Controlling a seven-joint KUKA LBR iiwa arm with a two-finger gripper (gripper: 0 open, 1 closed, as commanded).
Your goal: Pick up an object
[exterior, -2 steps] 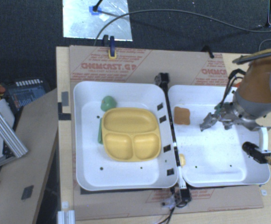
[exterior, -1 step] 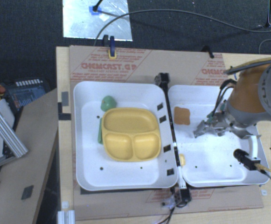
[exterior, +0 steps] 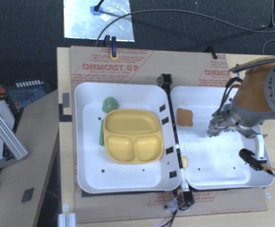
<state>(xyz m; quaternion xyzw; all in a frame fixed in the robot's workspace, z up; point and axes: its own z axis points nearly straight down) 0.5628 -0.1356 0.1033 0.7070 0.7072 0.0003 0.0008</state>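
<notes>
A small brown square object lies flat in the right bin, near its upper left corner. A short way to its right, my gripper points down into the same bin, apart from the brown piece. A yellow divided tray fills the middle of the left bin. A green object pokes out from under the tray's upper left corner. A small yellow piece sits at the divider between the bins.
The grey arm with its orange band comes in from the right over the right bin's far side. A black part of the arm hangs over the bin's lower right. Cables cross the floor behind the bench.
</notes>
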